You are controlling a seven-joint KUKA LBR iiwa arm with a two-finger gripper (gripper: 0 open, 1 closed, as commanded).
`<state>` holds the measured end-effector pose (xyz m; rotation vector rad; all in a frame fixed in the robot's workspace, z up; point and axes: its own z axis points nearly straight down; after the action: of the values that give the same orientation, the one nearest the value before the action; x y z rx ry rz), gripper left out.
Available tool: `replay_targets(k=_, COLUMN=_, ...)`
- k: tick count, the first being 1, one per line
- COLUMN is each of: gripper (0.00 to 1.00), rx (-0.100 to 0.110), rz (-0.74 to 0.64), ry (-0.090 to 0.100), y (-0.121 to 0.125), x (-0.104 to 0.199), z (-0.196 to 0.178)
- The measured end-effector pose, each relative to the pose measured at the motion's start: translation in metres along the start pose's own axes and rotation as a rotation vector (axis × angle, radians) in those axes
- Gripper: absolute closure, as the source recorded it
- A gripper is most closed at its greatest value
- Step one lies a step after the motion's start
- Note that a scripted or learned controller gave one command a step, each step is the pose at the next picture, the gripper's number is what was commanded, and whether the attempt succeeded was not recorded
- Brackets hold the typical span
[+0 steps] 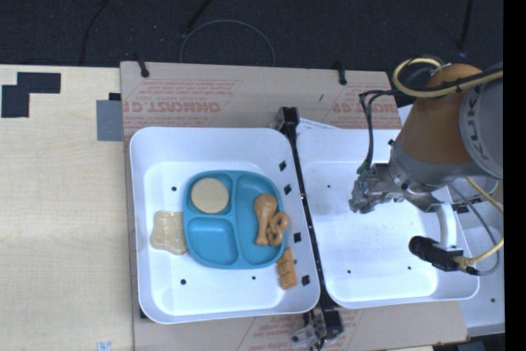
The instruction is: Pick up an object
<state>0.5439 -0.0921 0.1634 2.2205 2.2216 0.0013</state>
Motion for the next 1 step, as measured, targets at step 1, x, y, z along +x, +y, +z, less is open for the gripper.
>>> replay_targets(k=1, gripper=1.00, rx=0.000, rz=0.000, ry=0.000, y=0.0038, x=0.0002, z=-0.0426)
